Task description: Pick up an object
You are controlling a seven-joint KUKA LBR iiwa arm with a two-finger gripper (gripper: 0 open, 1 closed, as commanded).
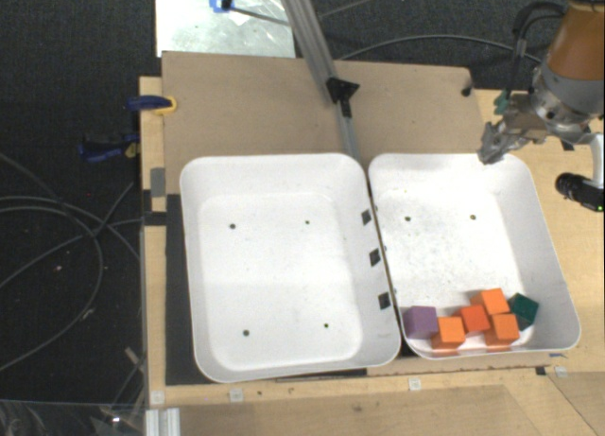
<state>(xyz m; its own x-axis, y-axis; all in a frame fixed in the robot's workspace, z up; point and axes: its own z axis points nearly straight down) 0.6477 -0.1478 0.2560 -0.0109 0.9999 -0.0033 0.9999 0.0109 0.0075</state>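
Several small blocks lie bunched in the near right corner of the right bin (444,235): a purple block (421,320), several orange blocks (475,318) and a dark green block (523,309). My gripper (492,149) hangs over the far right rim of that bin, well away from the blocks. Nothing shows between its fingertips, which look close together.
The left bin (274,254) sits beside the right one on the brown bench. A slanted metal pole (312,37) crosses the back of the bench. Blue clamps (146,103) hold the bench's left edge. Cables lie on the dark floor at left.
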